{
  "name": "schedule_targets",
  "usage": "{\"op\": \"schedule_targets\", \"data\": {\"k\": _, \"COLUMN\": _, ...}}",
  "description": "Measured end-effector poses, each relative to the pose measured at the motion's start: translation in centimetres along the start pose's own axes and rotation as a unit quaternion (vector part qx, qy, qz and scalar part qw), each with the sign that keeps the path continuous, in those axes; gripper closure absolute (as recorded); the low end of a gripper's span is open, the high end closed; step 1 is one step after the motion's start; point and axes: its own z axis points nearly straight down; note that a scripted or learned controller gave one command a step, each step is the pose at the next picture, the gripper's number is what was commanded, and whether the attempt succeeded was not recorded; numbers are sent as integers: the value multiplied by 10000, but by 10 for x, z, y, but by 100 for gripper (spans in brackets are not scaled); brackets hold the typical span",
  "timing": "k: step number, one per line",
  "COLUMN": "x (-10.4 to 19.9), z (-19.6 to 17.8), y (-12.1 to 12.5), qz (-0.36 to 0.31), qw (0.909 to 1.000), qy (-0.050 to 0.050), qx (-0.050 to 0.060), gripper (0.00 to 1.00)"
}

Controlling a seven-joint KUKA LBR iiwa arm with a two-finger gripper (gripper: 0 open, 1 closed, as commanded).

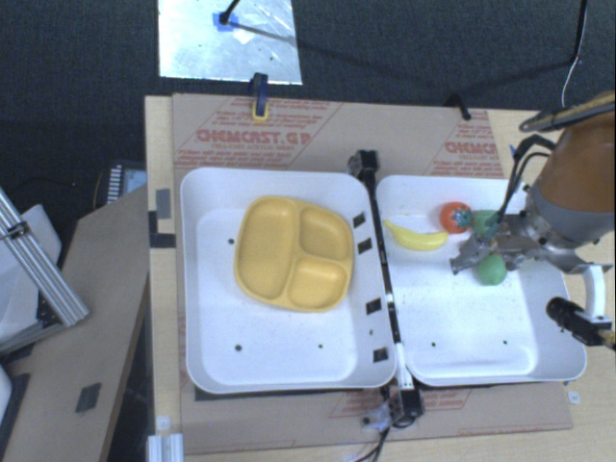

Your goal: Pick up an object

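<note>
Gripper (pixel 478 254) low in rt bin (pixel 462 354), touching green ball (pixel 492 270).

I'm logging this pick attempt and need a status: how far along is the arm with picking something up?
Done: the arm has reached into the right bin, and the gripper is low beside the green ball. In hand: nothing visibly gripped; the ball sits in the bin, so this looks like the approach. Left: the grasp and the lift. The banana and tomato lie nearby; the yellow tray rests in the left bin.
</note>
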Motion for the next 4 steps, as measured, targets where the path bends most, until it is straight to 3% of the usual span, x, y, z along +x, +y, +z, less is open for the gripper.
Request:
{"op": "schedule_targets", "data": {"k": 1, "x": 0, "z": -3, "y": 2, "qz": -7, "qw": 10000, "qy": -6, "qx": -36, "gripper": 0}}
{"op": "schedule_targets", "data": {"k": 3, "x": 5, "z": 112, "y": 0, "qz": 6, "qw": 10000, "qy": 1, "qx": -10, "gripper": 0}}
{"op": "schedule_targets", "data": {"k": 4, "x": 4, "z": 99, "y": 2, "qz": 12, "qw": 10000, "qy": -6, "qx": -41, "gripper": 100}}
